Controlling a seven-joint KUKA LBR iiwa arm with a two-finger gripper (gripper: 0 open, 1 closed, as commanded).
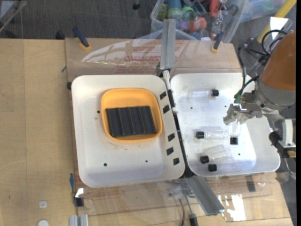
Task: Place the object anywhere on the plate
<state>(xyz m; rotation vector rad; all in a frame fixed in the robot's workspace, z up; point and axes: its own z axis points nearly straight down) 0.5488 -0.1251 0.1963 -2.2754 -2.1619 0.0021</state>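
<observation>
I am hovering my end effector [233,118], grip state unclear, over a vial [214,135]; I should be centring before descending.

- A robotics lab or test cell is indicated, not a home or shop.
- A plain wooden bench [33,126] is seen, with two shallow white bins [89,168] set side by side and divided by a metal rail [167,46].
- A grey industrial arm with an orange band [282,65] is mounted at the right; loose cables [270,34] are draped near it.
- A clear plastic tub [207,8] of assorted coloured toys and test objects is kept behind the bench.
- Small blue clamps [81,37] are fixed at the bench's back edge.
- Grey carpet [70,8] is laid beyond the bench.
</observation>
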